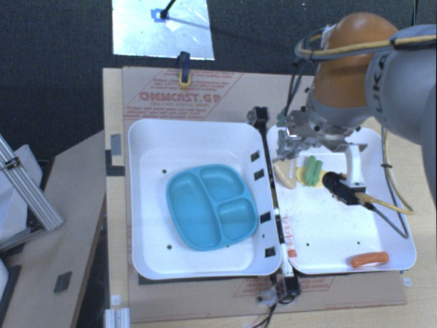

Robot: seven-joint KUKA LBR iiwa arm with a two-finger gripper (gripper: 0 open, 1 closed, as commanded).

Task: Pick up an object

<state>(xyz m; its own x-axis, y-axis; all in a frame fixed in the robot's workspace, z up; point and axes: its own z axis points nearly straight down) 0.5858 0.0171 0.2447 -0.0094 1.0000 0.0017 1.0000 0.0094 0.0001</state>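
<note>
I work in a robotics lab, not a home. My counter is bare pale board, with printed cardboard sheeting taped under two shallow white plastic bins. An extruded aluminium rail leans at the left, dark fabric lines the back wall, and my grey arm with its orange band trails loose cables.

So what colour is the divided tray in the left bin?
Light blue tray, clearest in the camera view.
</note>
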